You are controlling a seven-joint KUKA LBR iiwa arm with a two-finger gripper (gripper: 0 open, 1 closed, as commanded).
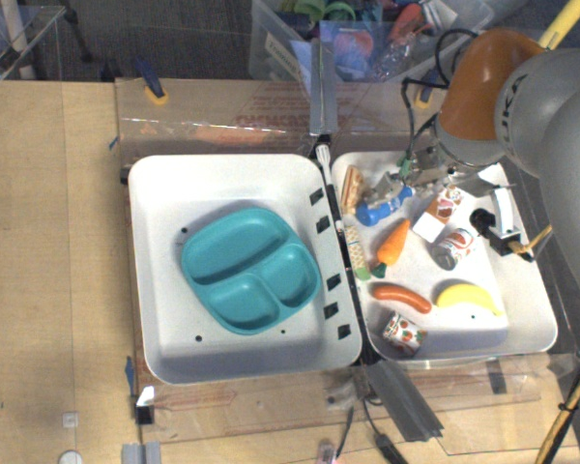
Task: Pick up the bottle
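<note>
The bottle [383, 207] is small and blue and lies on its side in the back left part of the right bin [532, 327]. My gripper [418, 172] hangs over the back of that bin, just above and right of the bottle's upper end. It hangs below the orange wrist band [478, 85]. The view does not show whether it touches the bottle.
Around the bottle lie a bread stick [351, 189], a carrot [393, 243], a white box [428, 228], a can [455, 245], a sausage [401, 298], a banana [469, 298] and a cup [401, 332]. The left bin [155, 259] holds a teal divided plate [249, 271].
</note>
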